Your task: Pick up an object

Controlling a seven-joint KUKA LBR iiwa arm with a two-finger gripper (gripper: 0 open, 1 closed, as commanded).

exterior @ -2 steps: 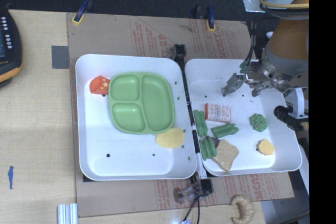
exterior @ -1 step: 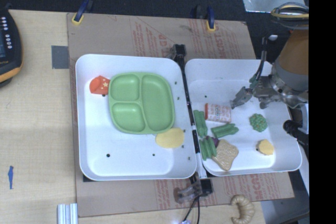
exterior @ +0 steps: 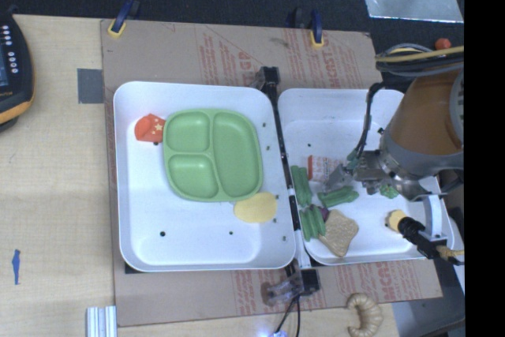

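Two white bins sat side by side on a cardboard sheet (exterior: 237,51). The left bin (exterior: 126,193) held a green divided plate (exterior: 213,154) slightly left of its middle. The grey arm (exterior: 422,118) reached in from the right over the right bin (exterior: 331,110), with its gripper (exterior: 353,170) low near that bin's middle. Whether the gripper was open or closed could not be told, and nothing could be seen held in it. A bread slice (exterior: 339,233) lay near the right bin's near edge. A short green pod (exterior: 339,196) lay just beside the gripper on its near side, and two longer pods (exterior: 300,181) lay along the bin's left wall. A yellow piece (exterior: 255,207) touched the plate's near right corner. A red piece (exterior: 148,128) lay at the plate's far left corner.
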